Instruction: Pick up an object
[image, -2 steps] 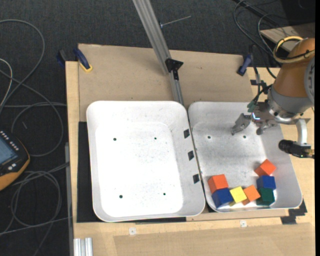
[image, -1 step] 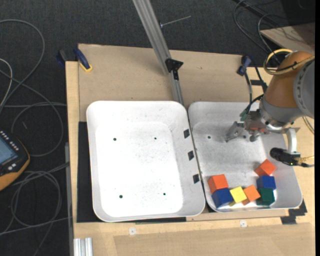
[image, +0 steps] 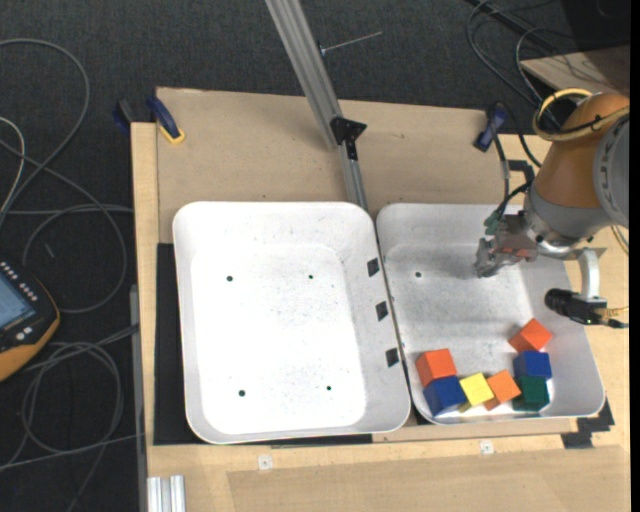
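Nearest the camera, along the front edge of the right bin (image: 440, 235), a cluster of small blocks is packed together. An orange block (image: 434, 364) sits at the left of the group, with a blue block (image: 444, 395) just in front of it against the bin's front rim. A yellow block (image: 475, 388) touches the blue one on its right, and a second orange block (image: 503, 384) follows beside that. Toward the front right corner a green block (image: 533, 395) lies with another blue block (image: 534, 365) stacked or pressed against its far side. A third orange block (image: 531, 335) rests a little farther back, tilted, near the right wall.

Farther in, over the far half of the same bin, the gripper (image: 490, 262) hangs close above the bare floor, well apart from every block; the blocks all lie nearer the front edge than it does. Nothing is visible between its fingers, and whether they are spread or closed cannot be told from this angle.

The left bin (image: 200, 230) stands just beside the right one, touching along their shared edge.

At the far edge of the bench (image: 260, 150), a slanted metal pole (image: 320, 95) rises.
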